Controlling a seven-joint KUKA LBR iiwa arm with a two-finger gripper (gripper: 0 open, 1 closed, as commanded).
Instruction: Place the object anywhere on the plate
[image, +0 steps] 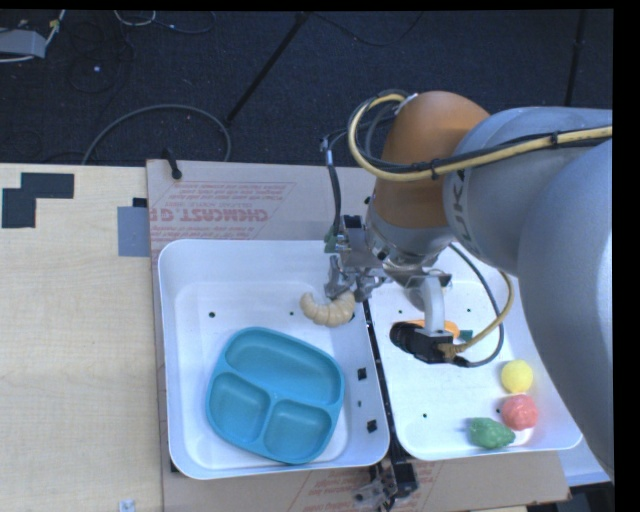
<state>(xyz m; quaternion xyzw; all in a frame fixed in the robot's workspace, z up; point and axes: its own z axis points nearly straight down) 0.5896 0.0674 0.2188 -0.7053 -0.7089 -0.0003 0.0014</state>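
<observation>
We see the gripper (345, 283) at frame centre, directly above the cream croissant (327, 309) lying on the left bin (190, 290) floor, just beyond the blue plate (275, 394). We cannot tell whether its fingers are spread or pressed together.

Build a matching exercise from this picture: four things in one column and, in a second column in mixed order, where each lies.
Things:
1. blue divided plate
2. croissant
3. yellow ball
4. green object

Places:
A. right bin, near its front edge
B. left bin, front half
C. left bin, beside the divider, under the gripper
D. right bin, above the pink ball

Pairs: 1-B, 2-C, 3-D, 4-A
</observation>
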